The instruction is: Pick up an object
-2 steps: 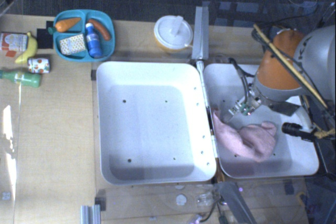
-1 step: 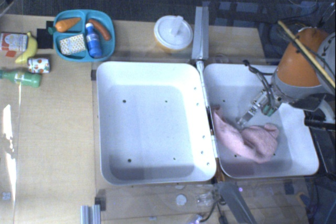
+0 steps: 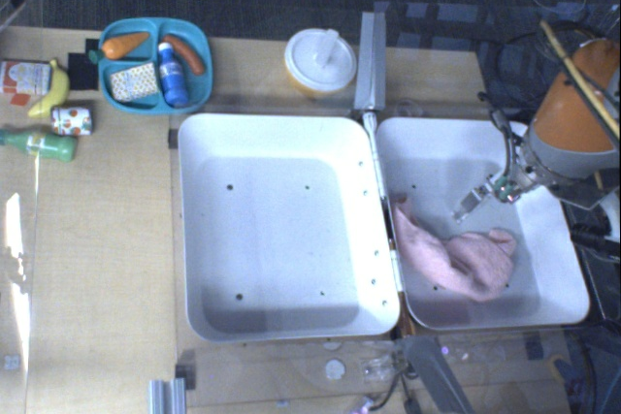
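A crumpled pink cloth point(image 3: 454, 257) lies in the right bin point(image 3: 553, 301), stretching from the bin's left wall toward its middle. My gripper point(image 3: 483, 196) hangs over the right bin, just above and to the right of the cloth's upper edge, with the orange-banded arm point(image 3: 574, 111) reaching in from the right. Its fingers stand apart with nothing between them. It is clear of the cloth.
The left bin point(image 3: 281, 228) sits beside the right one, split from it by a metal rail point(image 3: 369, 63). Behind the bins stand a white-lidded yellow cup point(image 3: 320, 61) and a blue divided tray point(image 3: 155, 65) of toy food. Small toys point(image 3: 44, 107) lie at far left.
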Action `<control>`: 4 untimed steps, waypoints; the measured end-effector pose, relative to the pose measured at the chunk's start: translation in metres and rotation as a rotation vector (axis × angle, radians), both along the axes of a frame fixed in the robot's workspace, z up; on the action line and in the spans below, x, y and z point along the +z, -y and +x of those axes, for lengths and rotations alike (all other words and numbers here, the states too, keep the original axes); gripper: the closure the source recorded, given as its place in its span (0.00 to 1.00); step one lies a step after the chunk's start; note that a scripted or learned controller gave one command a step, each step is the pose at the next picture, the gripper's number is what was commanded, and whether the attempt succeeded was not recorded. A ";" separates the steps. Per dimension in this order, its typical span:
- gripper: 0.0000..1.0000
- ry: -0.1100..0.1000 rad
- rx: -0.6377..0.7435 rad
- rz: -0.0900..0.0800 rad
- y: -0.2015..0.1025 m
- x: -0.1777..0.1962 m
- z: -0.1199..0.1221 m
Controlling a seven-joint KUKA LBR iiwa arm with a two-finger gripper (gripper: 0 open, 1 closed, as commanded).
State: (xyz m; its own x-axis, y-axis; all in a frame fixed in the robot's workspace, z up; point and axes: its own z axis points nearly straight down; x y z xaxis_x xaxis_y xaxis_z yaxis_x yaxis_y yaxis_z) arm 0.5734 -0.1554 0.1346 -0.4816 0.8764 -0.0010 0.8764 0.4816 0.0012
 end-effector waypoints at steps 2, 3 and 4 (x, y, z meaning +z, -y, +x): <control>0.00 0.005 -0.200 0.000 0.032 -0.039 -0.034; 0.00 0.015 -0.203 0.000 0.038 -0.046 -0.050; 0.00 0.016 -0.214 -0.002 0.051 -0.046 -0.079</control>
State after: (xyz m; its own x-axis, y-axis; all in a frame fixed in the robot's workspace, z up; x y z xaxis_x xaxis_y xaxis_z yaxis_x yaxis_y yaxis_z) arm 0.4942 -0.2063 0.0890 -0.2844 0.9587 -0.0089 0.9585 0.2845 0.0157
